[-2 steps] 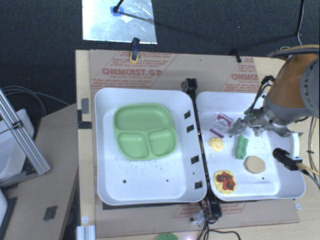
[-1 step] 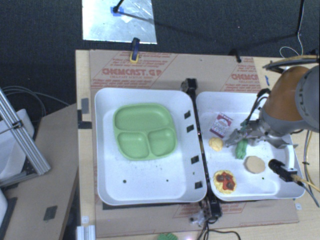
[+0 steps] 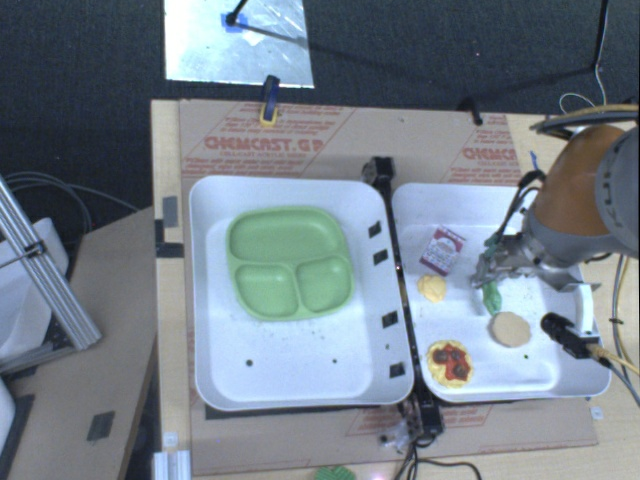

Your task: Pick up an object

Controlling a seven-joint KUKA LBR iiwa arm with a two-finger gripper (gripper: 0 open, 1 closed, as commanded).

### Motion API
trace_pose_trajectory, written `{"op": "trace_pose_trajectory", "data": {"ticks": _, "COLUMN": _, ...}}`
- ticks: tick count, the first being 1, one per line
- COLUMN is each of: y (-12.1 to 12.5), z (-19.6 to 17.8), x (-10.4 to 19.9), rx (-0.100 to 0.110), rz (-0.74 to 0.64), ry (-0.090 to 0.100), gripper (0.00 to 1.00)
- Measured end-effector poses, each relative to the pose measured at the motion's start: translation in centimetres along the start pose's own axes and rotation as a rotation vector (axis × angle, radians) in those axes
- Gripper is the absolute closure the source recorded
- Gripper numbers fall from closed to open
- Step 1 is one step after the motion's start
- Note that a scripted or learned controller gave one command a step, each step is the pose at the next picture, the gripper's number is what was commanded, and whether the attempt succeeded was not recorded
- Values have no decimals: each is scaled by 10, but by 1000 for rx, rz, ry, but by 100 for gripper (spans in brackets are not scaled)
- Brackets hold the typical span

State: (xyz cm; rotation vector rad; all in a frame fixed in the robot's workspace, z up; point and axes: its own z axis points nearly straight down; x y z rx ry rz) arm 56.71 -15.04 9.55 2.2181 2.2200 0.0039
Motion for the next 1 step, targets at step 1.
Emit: {"op": "trace_pose_trajectory", "data": {"ticks": 1, "y": 2, "z": -95, "x": 84, "rx": -6, "rz": -11, "ry": 3, "gripper": 100}}
